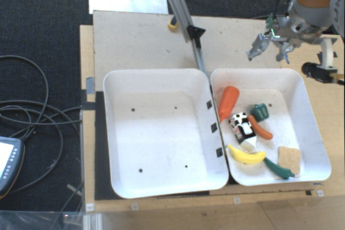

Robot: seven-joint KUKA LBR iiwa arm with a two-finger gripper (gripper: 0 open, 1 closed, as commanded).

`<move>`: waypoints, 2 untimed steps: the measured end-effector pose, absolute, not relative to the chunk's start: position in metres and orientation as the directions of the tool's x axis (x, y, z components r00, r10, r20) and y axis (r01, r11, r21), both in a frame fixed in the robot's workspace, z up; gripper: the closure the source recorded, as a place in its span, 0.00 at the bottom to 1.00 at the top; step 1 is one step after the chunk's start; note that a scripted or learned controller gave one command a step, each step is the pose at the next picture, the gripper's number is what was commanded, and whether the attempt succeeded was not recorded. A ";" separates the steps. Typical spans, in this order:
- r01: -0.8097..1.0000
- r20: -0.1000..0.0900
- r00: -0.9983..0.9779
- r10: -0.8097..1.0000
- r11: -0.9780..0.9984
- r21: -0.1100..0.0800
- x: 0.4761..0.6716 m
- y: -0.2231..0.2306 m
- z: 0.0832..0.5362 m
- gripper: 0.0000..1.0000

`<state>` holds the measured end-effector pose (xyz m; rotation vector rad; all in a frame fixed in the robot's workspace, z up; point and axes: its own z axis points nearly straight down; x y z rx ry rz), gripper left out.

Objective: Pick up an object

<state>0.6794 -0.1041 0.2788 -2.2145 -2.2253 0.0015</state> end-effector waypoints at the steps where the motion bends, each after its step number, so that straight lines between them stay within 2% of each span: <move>1: 1.000 -0.001 -0.006 1.000 0.006 0.001 0.680 -0.104 0.281 0.00; 2: 1.000 0.000 -0.001 1.000 0.001 -0.003 0.676 -0.110 0.222 0.00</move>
